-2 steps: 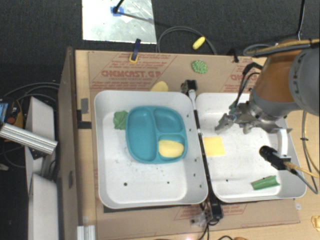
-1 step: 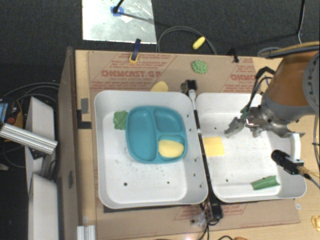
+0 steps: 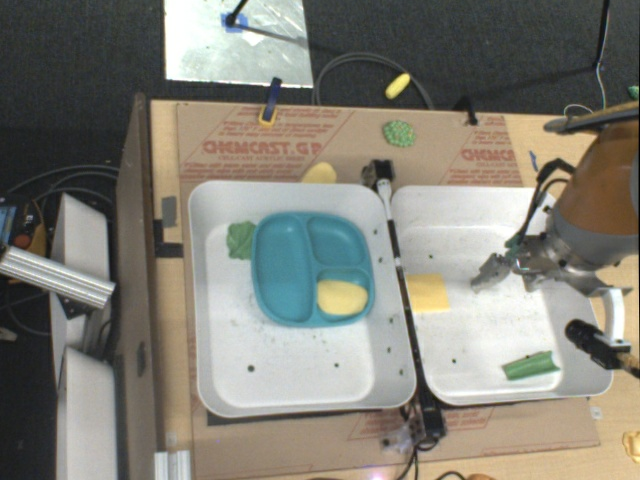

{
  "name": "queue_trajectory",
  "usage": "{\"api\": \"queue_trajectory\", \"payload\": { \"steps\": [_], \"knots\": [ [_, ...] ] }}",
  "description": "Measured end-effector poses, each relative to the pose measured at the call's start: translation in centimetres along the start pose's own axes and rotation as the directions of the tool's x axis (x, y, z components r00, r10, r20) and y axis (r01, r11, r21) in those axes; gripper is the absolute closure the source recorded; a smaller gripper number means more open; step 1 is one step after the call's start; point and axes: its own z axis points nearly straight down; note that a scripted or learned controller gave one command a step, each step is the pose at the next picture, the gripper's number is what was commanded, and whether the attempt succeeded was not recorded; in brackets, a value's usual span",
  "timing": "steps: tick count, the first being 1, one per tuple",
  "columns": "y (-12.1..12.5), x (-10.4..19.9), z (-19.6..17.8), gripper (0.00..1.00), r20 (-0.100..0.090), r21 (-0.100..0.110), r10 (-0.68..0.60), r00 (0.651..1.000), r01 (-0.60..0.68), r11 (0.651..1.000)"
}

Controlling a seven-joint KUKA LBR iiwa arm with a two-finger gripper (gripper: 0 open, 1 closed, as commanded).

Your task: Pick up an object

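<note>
My gripper (image 3: 497, 269) hangs over the right bin (image 3: 470, 218), its fingers spread open with nothing between them. A flat yellow square (image 3: 427, 293) lies in that bin, a little left of and below the fingertips. A green oblong piece (image 3: 529, 366) rests near the right bin's front right corner. In the left bin (image 3: 215, 348) sits a teal divided plate (image 3: 300, 268) with a yellow oval (image 3: 341, 296) in its lower right compartment. A green leafy piece (image 3: 240, 239) lies at the plate's left edge.
Behind the bins, on the cardboard, lie a green round thing (image 3: 399, 133), a pale yellow thing (image 3: 320, 174) and a yellow-and-blue item (image 3: 270, 108). A yellow piece (image 3: 398, 86) rests on the floor beyond. A black divider (image 3: 396, 268) runs between the bins.
</note>
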Motion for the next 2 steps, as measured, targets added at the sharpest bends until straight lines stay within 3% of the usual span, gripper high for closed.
{"api": "queue_trajectory", "payload": {
  "steps": [1, 2],
  "knots": [
    [-0.5, 5.7, 8.4, 0.0, -0.004, 0.002, -0.011, 1.0, 0.012, 1.0],
    [5.9, 4.0, 8.0, 0.0, 0.0, -0.008, -0.009, 1.0, 0.009, 1.0]
  ]
}}
